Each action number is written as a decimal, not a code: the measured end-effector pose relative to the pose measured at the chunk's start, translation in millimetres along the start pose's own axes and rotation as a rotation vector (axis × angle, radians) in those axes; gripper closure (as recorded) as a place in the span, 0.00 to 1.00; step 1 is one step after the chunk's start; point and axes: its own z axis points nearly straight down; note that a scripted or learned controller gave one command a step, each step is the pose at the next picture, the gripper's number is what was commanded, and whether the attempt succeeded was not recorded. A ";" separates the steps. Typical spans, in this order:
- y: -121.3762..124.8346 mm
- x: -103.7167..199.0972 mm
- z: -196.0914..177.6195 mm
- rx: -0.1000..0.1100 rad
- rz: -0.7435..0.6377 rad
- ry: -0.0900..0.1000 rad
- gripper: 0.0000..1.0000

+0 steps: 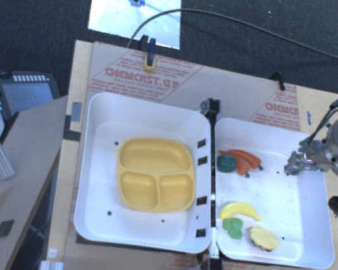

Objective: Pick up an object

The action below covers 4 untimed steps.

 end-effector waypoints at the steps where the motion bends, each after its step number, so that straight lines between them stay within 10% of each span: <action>1: 10.9 0.4 -60.6 -0.003 -0.001 -0.001 1.00; 4: 49.6 160.2 -56.9 0.003 -0.005 0.003 1.00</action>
